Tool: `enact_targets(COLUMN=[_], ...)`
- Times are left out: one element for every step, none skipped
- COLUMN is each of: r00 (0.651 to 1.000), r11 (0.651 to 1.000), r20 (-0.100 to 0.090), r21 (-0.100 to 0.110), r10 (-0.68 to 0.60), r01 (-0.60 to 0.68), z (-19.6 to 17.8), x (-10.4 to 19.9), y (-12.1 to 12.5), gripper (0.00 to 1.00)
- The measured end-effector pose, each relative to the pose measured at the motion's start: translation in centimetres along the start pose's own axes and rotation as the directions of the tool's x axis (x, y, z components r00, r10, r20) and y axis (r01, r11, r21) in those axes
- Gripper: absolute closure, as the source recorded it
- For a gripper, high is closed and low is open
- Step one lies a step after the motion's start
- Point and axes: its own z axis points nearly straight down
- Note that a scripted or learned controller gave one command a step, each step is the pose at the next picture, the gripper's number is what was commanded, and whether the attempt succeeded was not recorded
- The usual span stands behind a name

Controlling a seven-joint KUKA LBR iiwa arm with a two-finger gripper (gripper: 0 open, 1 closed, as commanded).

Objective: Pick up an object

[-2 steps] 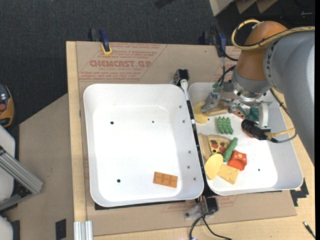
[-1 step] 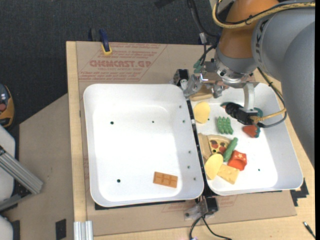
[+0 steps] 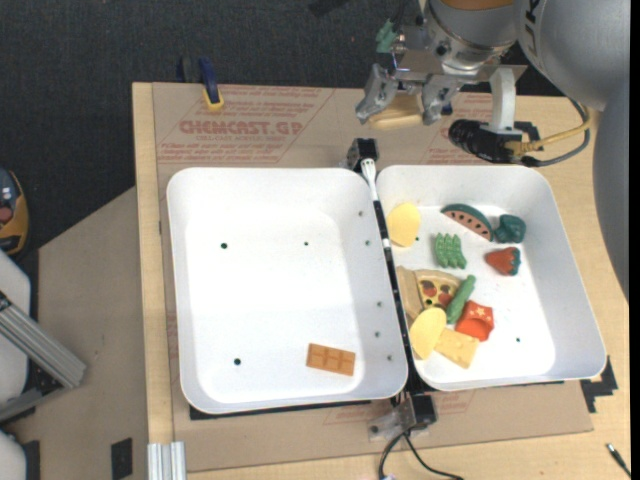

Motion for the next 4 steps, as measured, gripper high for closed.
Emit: enact_targets(r00=[1.000,1.000,1.000,1.000], r11=[1.000,1.000,1.000,1.000], r20=[0.000,0.006,0.003,0.004], r21=[0.027,0.016,0.025,0.024], r10=[0.000,0.016,0.007,0.012], r01=[0.000,-0.016,-0.007,-0.012], z=[5.9,3.0,7.0,8.9], x=[8.8,-1.5,0.7,-2.3], y=[-0.5,-0.3,-0.5,-0.5], gripper=[1.00,1.00,1.00,1.00])
